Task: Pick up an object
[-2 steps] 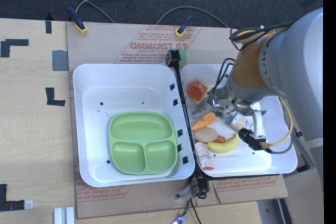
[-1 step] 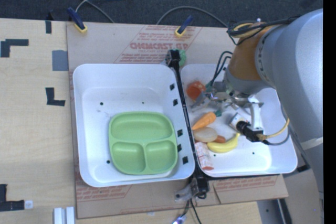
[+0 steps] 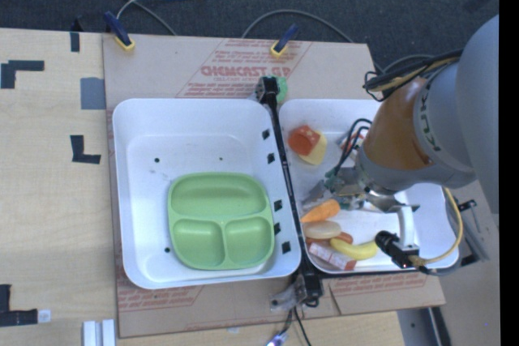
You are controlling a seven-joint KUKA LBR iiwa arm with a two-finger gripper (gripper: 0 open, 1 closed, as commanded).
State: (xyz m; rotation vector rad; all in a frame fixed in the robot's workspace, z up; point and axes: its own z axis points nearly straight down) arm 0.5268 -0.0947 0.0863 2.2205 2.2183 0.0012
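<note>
Hovering low over the right white bin (image 3: 430, 251), the grey gripper (image 3: 336, 189), fingers' state unclear, seems aimed at the orange plastic carrot (image 3: 320, 211).

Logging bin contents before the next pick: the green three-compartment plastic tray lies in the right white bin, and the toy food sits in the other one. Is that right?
Not quite. The camera view shows the green three-compartment plastic tray in the left white bin; the toy food, including an orange carrot and yellow banana, sits in the right white bin.
</note>
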